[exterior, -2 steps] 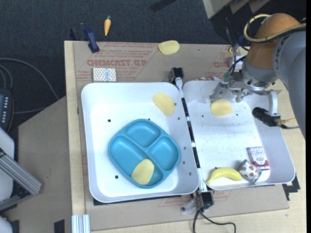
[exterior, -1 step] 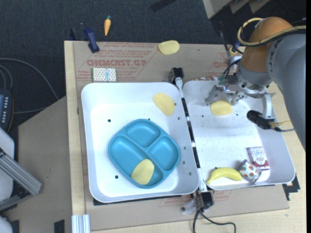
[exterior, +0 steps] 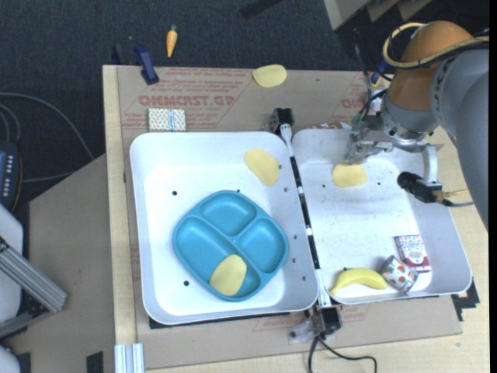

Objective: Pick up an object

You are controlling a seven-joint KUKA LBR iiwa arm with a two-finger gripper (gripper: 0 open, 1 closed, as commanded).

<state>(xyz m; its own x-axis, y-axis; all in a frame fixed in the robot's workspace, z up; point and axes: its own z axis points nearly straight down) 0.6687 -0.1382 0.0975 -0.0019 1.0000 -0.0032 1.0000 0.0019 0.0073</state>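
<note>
The right bin [exterior: 435, 231] holds a flat yellow piece [exterior: 349, 176] near its back left. A banana [exterior: 359, 280], a patterned ball [exterior: 397, 274] and a small packet [exterior: 410, 249] lie at its front. My gripper [exterior: 359, 151] hangs at the back of the right bin, just above and behind the yellow piece, close to it or touching it. The grey arm with its orange band [exterior: 423, 49] comes in from the upper right. Nothing can be seen held.
The left bin [exterior: 155, 169] holds a blue divided plate [exterior: 229, 239] with a yellow piece [exterior: 228, 275] in its front compartment, and another yellow piece [exterior: 262, 166] at the back right. On the bench behind lie a yellow piece [exterior: 269, 75], a sachet [exterior: 167, 119] and a blue clip [exterior: 144, 64].
</note>
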